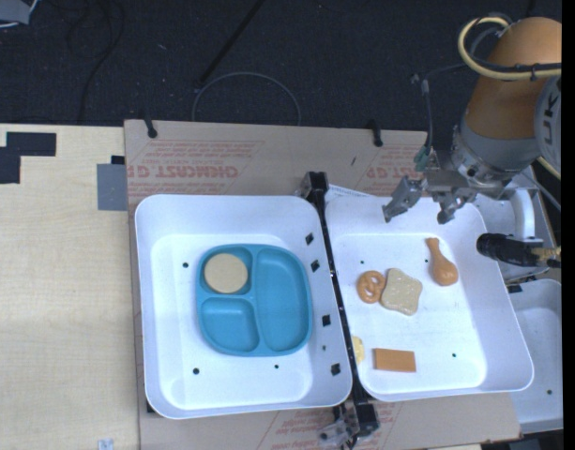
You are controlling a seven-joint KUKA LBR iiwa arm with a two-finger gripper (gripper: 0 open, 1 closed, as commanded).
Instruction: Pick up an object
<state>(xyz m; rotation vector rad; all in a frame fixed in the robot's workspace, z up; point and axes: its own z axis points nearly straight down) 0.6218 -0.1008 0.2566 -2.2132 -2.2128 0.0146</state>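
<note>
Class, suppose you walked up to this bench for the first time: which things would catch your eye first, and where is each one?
The bright blue divided tray in the left bin stands out most, with a round tan cookie in its upper left compartment. Next comes the orange-banded arm at upper right, its gripper open above the far edge of the right bin. Below it lie a pretzel, a bread slice and a drumstick.

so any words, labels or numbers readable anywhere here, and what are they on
Red printing, upside down, on the brown board behind the bins: too blurred to read with confidence.
More red printing on the board's front edge: too small to read.
No text on the bins, tray or food items.
</note>
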